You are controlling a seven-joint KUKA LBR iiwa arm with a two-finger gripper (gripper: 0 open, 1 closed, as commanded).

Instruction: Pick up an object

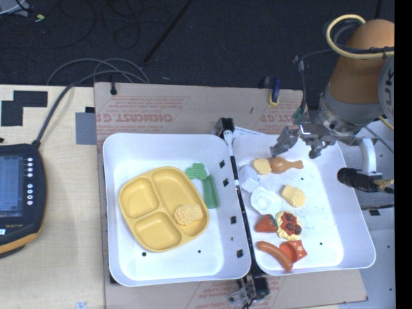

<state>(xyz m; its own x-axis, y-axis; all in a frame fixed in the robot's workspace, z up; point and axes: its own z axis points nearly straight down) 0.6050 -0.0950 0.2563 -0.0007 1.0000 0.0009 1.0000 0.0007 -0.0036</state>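
Observation:
My gripper (299,146) hangs open over the back of the right bin (351,237), its fingers spread with nothing between them. Just below and left of it lies a toy chicken drumstick (278,166). Further toward the front are a yellow cheese wedge (293,196), a white fried egg (263,201), a pizza slice (289,224), a red piece (265,224), a sausage (273,253) and a red pepper piece (298,251).
The left bin (129,153) holds a yellow divided plate (158,208) with a corn cob (188,214) on it, and a green toy (206,185) beside the plate. A handheld control pendant (16,195) lies on the bench at far left.

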